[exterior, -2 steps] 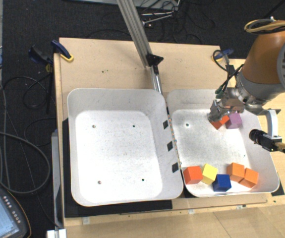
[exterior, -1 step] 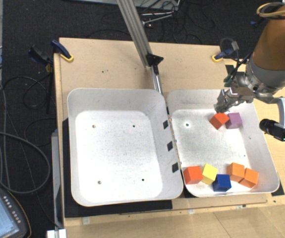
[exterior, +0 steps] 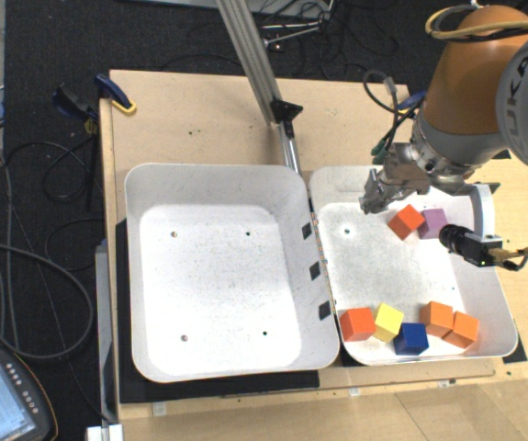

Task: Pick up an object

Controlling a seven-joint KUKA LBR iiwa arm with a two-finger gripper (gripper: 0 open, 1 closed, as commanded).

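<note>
While my arm [exterior: 484, 72] reaches in from the right of the camera view, grey with its orange band above the wrist, my claw [exterior: 375, 200] hangs over the far part of the right bin [exterior: 420, 356] — near that bin's upper left corner. Whether the claw is spread or pressed together I cannot tell; it shows as a dark grey lump from above, and nothing shows pinched in it. Just to its right lie an orange block [exterior: 406, 220] and, touching that one's right side, a purple block [exterior: 433, 220]; the orange one sits close beside the claw, though I cannot tell whether they touch. Along the near wall of the same bin lies a loose row of blocks: an orange cube [exterior: 357, 322] at the left, a yellow cube [exterior: 388, 321] just beside it, a blue cube [exterior: 412, 338] a little nearer the rim, then two more orange blocks [exterior: 452, 322] touching each other at the right. To the left sits the left bin [exterior: 153, 191], its white floor speckled, edge to edge with the right bin. Both rest on a wooden bench [exterior: 199, 99] — a blue and yellow clamp [exterior: 107, 90] grips its far left corner.
</note>
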